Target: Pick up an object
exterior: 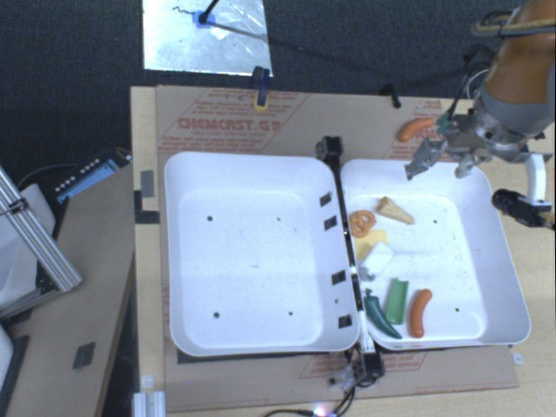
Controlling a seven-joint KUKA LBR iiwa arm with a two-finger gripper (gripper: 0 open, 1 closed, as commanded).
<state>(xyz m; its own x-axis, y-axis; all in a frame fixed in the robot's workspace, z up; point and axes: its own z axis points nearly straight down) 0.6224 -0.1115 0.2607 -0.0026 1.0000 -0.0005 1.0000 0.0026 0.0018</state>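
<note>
We see the arm (pixel 521 68) reaching in from the right, its gripper (pixel 443 162) hanging over the far edge of the right bin (pixel 495 259). The two fingers (pixel 419 165) are spread apart with nothing between them.

The things to pick lie in the right bin, mostly along its left side. A tan wedge (pixel 393 209) sits nearest the gripper, a little below and to its left. Just beside the wedge, closer to the divider between the bins, we find an orange pretzel-shaped ring (pixel 362 223). Below the ring lies a pale yellow block (pixel 375 252), touching or nearly touching it. Toward the near edge we see a green stick (pixel 396 301) standing roughly upright in the view, a dark green pepper (pixel 379 316) slanting just left of it, and an orange sausage (pixel 419 312) just to its right.

Another orange sausage (pixel 415 129) rests outside the bins, on the cardboard sheet (pixel 287 120) behind the right bin, near the gripper's left.

The left bin (pixel 252 250) sits just beside the right one. A blue and yellow clamp (pixel 260 88) stands at the cardboard's far edge.
</note>
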